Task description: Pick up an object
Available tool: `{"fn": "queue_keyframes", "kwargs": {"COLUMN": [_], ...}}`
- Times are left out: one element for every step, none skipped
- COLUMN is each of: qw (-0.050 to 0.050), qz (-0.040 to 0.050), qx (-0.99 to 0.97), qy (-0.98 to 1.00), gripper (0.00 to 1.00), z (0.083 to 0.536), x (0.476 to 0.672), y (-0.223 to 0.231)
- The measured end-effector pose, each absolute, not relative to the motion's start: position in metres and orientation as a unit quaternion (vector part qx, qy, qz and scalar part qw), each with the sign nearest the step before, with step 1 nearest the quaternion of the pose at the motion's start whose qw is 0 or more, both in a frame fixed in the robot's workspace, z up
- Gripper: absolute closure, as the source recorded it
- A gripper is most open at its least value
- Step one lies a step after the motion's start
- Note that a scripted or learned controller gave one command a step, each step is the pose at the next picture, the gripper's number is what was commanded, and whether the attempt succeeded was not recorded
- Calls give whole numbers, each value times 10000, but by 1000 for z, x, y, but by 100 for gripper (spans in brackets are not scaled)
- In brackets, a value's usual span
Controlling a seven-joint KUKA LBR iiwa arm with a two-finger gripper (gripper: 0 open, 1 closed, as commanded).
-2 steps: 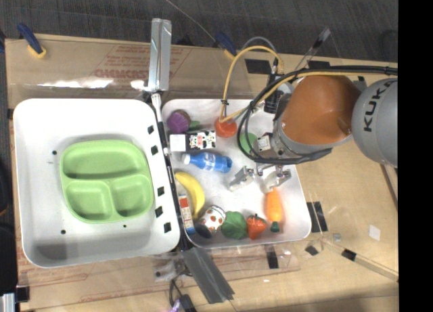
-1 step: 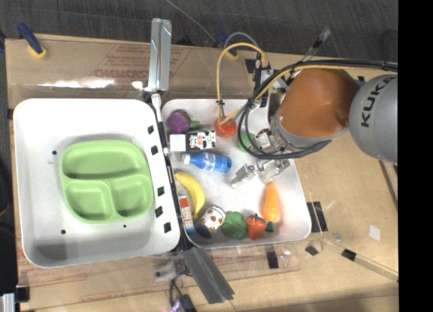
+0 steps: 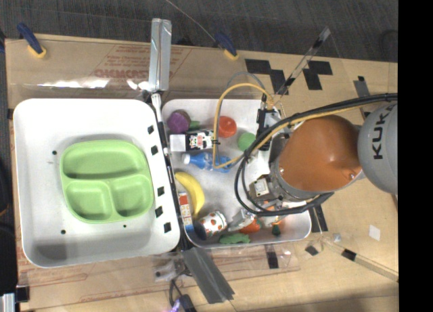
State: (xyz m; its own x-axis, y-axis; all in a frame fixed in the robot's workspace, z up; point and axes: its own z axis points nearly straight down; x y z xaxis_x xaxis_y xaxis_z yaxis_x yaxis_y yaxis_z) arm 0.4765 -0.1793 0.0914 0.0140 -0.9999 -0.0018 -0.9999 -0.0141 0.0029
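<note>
the arm (image 3: 318,155) hides the hand, so its state cannot be told. right bin (image 3: 203,109), near to far: one green toy (image 3: 233,239), one spotted ball (image 3: 214,222), one banana (image 3: 192,190), one purple ball (image 3: 178,121). left bin (image 3: 34,168): one green tray (image 3: 106,180).
</note>
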Motion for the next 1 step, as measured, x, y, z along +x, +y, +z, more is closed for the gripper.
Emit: {"fn": "queue_keyframes", "kwargs": {"qw": [71], "qz": [42], "qx": [7850], "qy": [-6194], "gripper": [0], "z": [94], "x": [509], "y": [-143]}}
